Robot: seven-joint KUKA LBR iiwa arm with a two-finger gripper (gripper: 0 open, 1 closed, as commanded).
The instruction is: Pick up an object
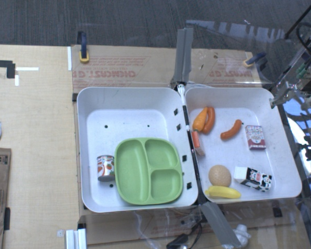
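The right bin (280, 139) holds an orange carrot-like pair (204, 119), a reddish sausage (231, 130), a red carton (255, 137), a tan round ball (220, 175), a yellow banana (222, 192) and a black-and-white cow-print carton (255, 178). A small red-and-white stick (198, 142) lies along the divider wall. My gripper (278, 98) hangs at the bin's far right corner, above its rim and apart from every object. It is blurred against the arm and the cables.
The left bin (93, 118) holds a green divided plate (147, 170) and a small printed can (106, 167) beside it. A grey post (184, 56) stands behind the two bins. Clamps sit at the back edge.
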